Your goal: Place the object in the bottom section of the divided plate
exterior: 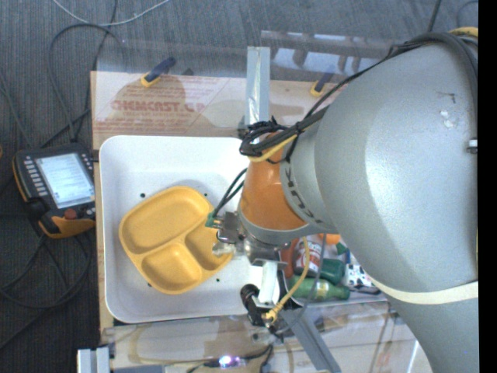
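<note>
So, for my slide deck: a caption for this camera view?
Arm reaching over yellow divided plate in left white bin.

So the big grey arm (388,162) comes in from the right side of the counter and takes up most of that half. Its orange band (264,196) sits right above the wrist, which points down near the counter's middle. The tool (233,243) hangs low under it, with cables looped around the wrist.

Single fixed camera above bench (155,107), angled down; arm (388,169) close, entering right.
</note>
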Motion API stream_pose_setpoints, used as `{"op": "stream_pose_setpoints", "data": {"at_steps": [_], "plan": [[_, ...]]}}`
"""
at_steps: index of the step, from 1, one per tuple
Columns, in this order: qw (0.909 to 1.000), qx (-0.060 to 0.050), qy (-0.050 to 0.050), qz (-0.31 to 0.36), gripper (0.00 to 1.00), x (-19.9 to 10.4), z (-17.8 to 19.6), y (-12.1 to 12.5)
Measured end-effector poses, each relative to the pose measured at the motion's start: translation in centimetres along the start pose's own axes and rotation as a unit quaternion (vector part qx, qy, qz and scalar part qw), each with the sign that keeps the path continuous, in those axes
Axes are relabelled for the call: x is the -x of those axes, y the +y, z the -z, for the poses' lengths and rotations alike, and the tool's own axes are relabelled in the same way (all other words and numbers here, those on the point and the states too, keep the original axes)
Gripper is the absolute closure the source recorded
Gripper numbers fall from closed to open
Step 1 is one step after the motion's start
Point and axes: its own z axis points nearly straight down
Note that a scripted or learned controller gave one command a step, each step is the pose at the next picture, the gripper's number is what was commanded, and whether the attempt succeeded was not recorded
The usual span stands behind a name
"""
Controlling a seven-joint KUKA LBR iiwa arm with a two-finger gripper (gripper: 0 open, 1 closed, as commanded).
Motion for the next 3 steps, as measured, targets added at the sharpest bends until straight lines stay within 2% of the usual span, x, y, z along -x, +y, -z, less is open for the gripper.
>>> {"op": "stream_pose_setpoints", "data": {"at_steps": [1,2,3], "plan": [[0.9994,-0.01,-0.008,0.032,1.0,-7.6,9.5,-2.3],[0.9993,-0.009,-0.005,0.036,0.0,-8.0,9.7,-2.4],[0.998,-0.007,-0.005,-0.063,0.0,-9.4,1.3,-1.8]]}}
